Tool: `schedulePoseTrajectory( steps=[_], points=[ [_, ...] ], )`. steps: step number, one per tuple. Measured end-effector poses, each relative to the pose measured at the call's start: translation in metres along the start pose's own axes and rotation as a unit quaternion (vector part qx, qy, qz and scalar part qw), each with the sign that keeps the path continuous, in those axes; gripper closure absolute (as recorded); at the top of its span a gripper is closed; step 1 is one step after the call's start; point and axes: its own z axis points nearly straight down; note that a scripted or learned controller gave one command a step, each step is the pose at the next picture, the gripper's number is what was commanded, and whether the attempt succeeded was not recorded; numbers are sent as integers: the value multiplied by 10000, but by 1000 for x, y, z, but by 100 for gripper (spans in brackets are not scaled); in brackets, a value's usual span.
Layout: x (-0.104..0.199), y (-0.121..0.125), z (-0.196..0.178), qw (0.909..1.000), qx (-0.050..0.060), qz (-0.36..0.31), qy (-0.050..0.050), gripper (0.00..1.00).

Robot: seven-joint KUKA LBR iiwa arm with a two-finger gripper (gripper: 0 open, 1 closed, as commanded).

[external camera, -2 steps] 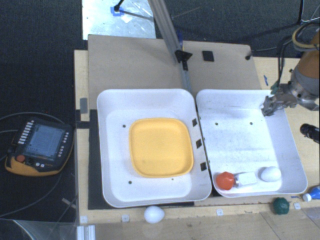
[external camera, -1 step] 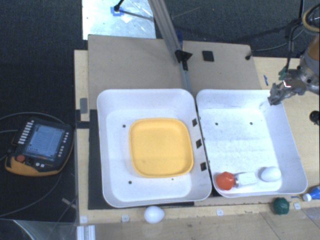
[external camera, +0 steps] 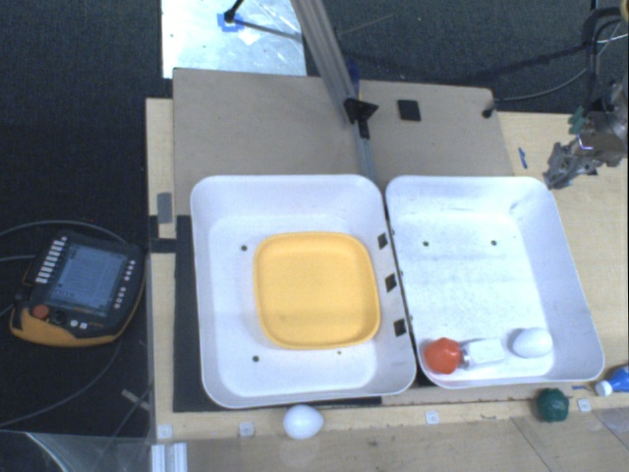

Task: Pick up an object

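A yellow square plate lies in the left bin. Along the front wall of the right bin sit a red-orange ball, a small white block and a white egg-shaped object. My gripper hangs at the far right, outside the right bin's back right corner, well away from all these objects. Its fingertips are too small and dark to read.
A white egg shape lies on the bench in front of the left bin. A dark green ball and a blue-tipped item rest by the right bin's front right corner. A teach pendant sits far left.
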Motion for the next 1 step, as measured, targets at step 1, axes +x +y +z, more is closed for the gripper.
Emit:
schedulePoseTrajectory(
  steps=[1],
  points=[
    [44, 1, 3, 10000, 20, -15, 9, 100]
  ],
)
